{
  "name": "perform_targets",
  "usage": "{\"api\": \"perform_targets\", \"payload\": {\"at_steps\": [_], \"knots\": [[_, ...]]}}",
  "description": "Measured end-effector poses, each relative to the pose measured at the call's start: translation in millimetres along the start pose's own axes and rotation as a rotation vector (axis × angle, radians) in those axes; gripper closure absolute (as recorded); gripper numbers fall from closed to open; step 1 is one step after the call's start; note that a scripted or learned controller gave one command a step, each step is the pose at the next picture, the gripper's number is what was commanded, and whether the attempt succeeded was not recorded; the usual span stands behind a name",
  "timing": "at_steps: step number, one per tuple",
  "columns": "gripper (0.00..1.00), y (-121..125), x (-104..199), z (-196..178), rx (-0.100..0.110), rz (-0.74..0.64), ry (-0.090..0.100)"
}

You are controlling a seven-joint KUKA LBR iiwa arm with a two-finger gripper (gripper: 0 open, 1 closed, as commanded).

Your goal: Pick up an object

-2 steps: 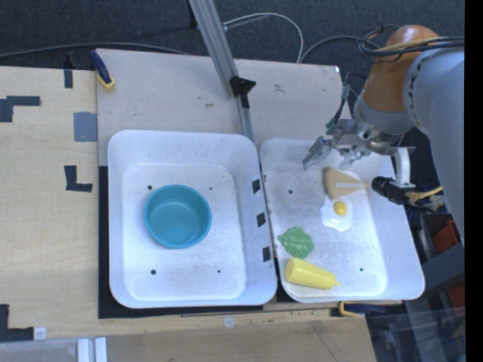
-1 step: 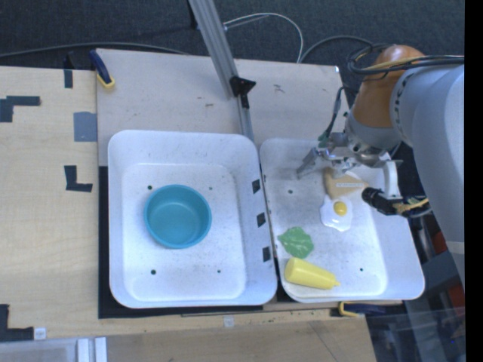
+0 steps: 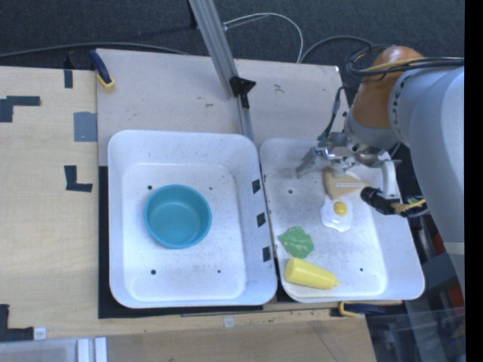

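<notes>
- We see the grey arm (image 3: 423, 119) enter from the right, its orange band (image 3: 375, 89) above the wrist, which bends down over the far end of the right bin (image 3: 392, 277).
- The gripper (image 3: 339, 173) hangs low over that bin's far part; one metal finger (image 3: 308, 162) juts out to the left, and a tan piece (image 3: 339, 183) lies directly under the wrist.
- We cannot tell whether the tool is wide or narrow, nor whether the tan piece is held, since the wrist covers the fingertips.
- In the right bin, a fried-egg toy (image 3: 336, 213) lies just beside the tan piece, a green leaf (image 3: 296, 240) sits nearer the middle, and a yellow wedge (image 3: 308, 274) lies at the near end.
- The left bin (image 3: 128, 277) holds a blue bowl (image 3: 178, 216), upright, well apart from the gripper.
- A metal pole (image 3: 215, 36) crosses the bench (image 3: 166, 89) at a slant, cut off by the top edge.
</notes>
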State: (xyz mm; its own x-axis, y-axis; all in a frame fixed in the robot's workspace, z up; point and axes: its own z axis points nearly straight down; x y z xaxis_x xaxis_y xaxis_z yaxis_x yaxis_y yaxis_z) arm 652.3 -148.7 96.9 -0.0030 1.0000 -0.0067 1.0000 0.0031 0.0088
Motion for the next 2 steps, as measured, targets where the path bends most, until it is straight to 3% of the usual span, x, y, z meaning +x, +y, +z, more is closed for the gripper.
{"api": "perform_targets", "payload": {"at_steps": [1,2], "knots": [[1.0,1,1,-11,-0.003,-0.001,0.0],[1.0,6,11,-68,0.004,0.0,0.007]]}}
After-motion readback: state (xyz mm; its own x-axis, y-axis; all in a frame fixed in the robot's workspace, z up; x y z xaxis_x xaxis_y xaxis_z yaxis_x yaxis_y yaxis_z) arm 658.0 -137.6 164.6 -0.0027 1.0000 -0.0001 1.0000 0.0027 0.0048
